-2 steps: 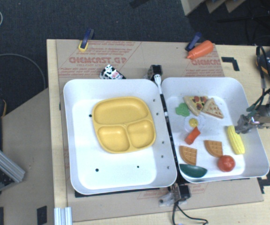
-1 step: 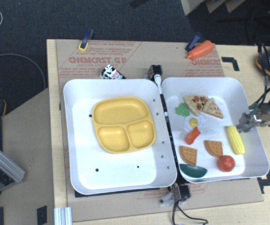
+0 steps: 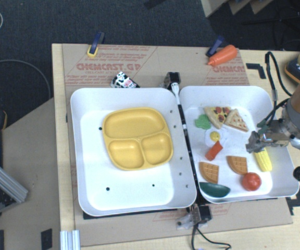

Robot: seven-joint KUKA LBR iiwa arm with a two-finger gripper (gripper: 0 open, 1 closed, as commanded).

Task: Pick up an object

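Dark carpet surrounds the bench. Over the right bin [image 3: 275, 100], the gripper [image 3: 259, 145] hovers just above the toy corn [image 3: 263, 160]; whether its fingers are spread, I cannot tell. Approach step, seemingly: next comes a straight descent.

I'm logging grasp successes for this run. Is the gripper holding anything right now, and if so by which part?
It cannot be told. The gripper sits low in the right bin, just above the corn cob, but nothing shows between its fingers.

Robotics lab, taped cardboard bench [image 3: 139, 61], clamps [image 3: 94, 44], loose cables [image 3: 14, 66], carpet
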